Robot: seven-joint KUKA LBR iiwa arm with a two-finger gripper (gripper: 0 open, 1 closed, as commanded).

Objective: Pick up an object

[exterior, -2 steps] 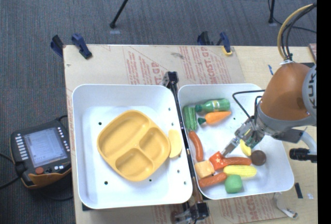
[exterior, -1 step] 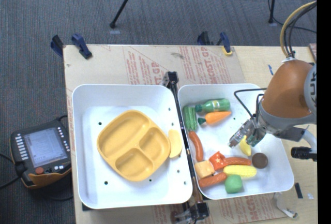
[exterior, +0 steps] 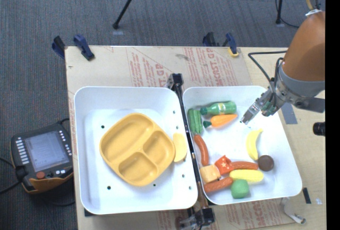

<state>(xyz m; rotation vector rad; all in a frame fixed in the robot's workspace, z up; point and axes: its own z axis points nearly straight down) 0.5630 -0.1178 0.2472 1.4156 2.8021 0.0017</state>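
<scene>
Green toy (exterior: 239, 188) at right bin's (exterior: 289, 154) front, tool (exterior: 252, 113) above carrot (exterior: 223, 120), grip unclear

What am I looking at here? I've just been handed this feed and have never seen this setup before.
It is one camera fixed above a bench, looking down at a slant. The grey and orange shape at the right is a robot arm; its claw hangs over the right bin, near the carrot, with nothing visibly between its fingers.

Two shallow white bins sit side by side. The left bin holds a yellow divided plate and a pale yellow slice at its edge. The right bin holds toy food: a green bottle, a carrot, a cucumber, a banana, sausages, a corn cob and a brown ball. The job is to pick up one object.

On the floor at left lies a handheld control pad.
</scene>
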